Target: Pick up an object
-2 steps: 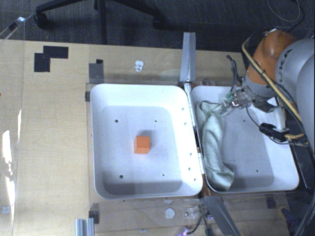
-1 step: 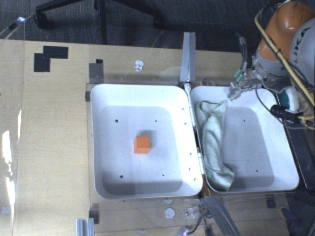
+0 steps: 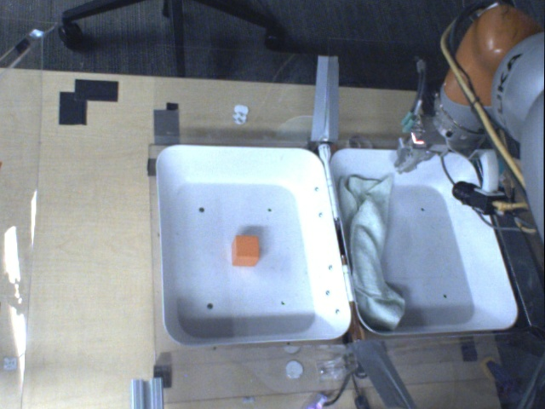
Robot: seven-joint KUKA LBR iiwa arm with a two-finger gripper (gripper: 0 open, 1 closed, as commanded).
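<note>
The camera looks down at a slant on a pale wooden bench that carries two shallow white bins side by side.

The left bin holds a small orange block. It sits flat on the bin floor, a little left of the middle and slightly toward the near side, apart from every wall and with nothing touching it.

The right bin holds a pale grey-green cloth. The cloth lies crumpled in a long strip along the bin's left wall, running from the far left corner down to the near left corner, where it bunches up against the rim. The floor to its right is bare white.

The arm comes in from the upper right. Its orange band sits high in the corner, with the grey link beside it and yellow and black cables looping down along the right bin's far right edge. The wrist points down and to the left, so the gripper hangs over the far rim of the right bin, near the top end of the cloth and well apart from the orange block. A small red light glows on its body. The fingers are too small and cluttered to tell whether they are spread or closed, and nothing can be seen between them.

A metal post stands at the far end of the seam between the two bins.
</note>
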